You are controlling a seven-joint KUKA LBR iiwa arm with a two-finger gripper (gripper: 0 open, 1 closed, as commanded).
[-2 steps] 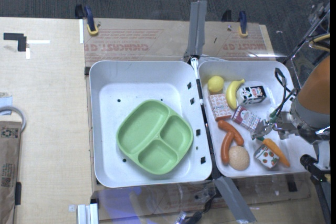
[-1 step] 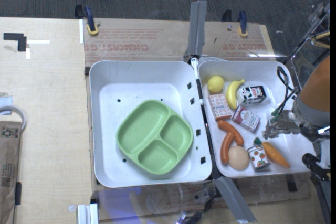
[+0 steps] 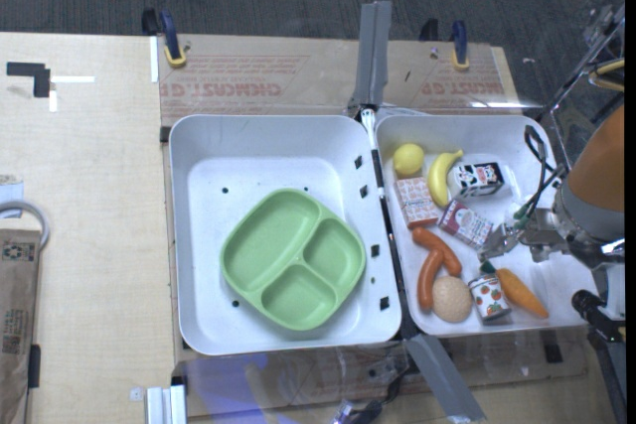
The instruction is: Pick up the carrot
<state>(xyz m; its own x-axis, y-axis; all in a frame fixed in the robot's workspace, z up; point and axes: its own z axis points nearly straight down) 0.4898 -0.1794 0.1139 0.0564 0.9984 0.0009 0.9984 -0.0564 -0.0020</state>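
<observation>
Gripper [image 3: 500, 251] low over right bin [image 3: 517, 126], near its right side; grip state cannot tell, nothing seen held. Carrot [image 3: 523, 293] lies just below-right of gripper, near bin's front right corner, beside small can [image 3: 488, 299], apart from tool. Right bin count: one carrot, one lemon [image 3: 408, 158], one banana [image 3: 440, 176], one milk carton [image 3: 477, 179], two sausages [image 3: 433, 265], one egg [image 3: 450, 299], two flat packets [image 3: 414, 201]. Left bin [image 3: 199, 243]: one green divided tray [image 3: 292, 259].

Orange carrot [image 3: 522, 294] just right of a red-labelled can [image 3: 489, 299]; yellow banana [image 3: 440, 176], yellow lemon [image 3: 407, 158], pale-green plate [image 3: 291, 259], white bins [image 3: 189, 213].
</observation>
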